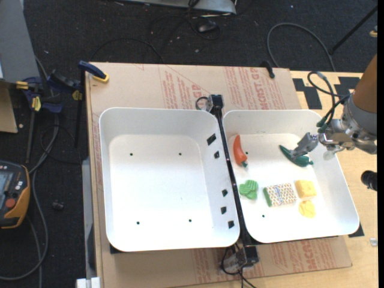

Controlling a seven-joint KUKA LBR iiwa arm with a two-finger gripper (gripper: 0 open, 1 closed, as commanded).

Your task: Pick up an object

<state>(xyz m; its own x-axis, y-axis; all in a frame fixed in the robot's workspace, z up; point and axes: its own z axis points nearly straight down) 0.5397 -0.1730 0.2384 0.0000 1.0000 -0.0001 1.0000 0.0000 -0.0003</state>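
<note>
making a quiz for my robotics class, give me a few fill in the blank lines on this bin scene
1. All the small objects lie in the ____ bin.
2. The carrot lies near the bin's ____ wall.
3. The gripper is right by the dark ____ toy.
4. The two yellow pieces sit to the ____ of the patterned block.

Missing words: right; left; green; right

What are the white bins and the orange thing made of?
The white bins look like smooth, slightly glossy plastic: rounded moulded corners and soft shine along the rims. The orange thing in the right bin, near the divider, looks like plastic or rubber with an even, bright colour; it is too small to tell which.
</note>
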